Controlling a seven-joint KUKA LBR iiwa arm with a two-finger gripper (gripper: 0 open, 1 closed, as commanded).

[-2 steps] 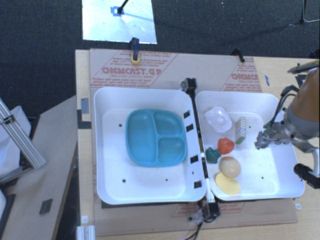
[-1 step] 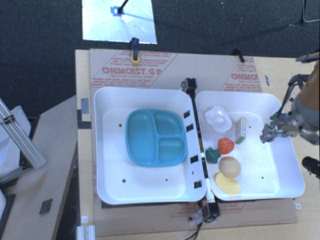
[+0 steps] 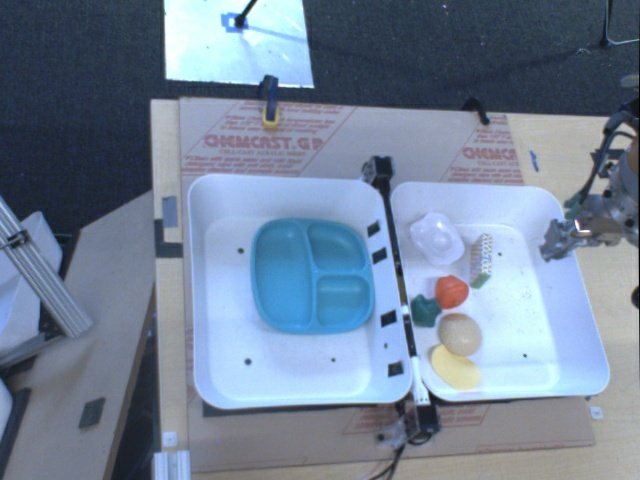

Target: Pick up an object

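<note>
The right bin (image 3: pixel 570 298) holds several small objects near its left side: a clear plastic cup (image 3: pixel 436 236), a white perforated piece with a green tip (image 3: pixel 482 257), a red-orange tomato-like item (image 3: pixel 452 290), a dark green piece (image 3: pixel 426 312), a tan egg-shaped item (image 3: pixel 460 333) and a yellow piece (image 3: pixel 455 368). My gripper (image 3: pixel 556 240) hangs over the right bin's far right edge, well to the right of these objects. Nothing shows between its fingers.
The left bin (image 3: pixel 215 268) holds a blue divided plate (image 3: pixel 310 275). A black-clipped divider (image 3: pixel 390 278) joins the two bins. Both rest on a cardboard sheet (image 3: pixel 300 138) on the wooden bench. A metal plate (image 3: pixel 238 26) lies beyond on dark carpet.
</note>
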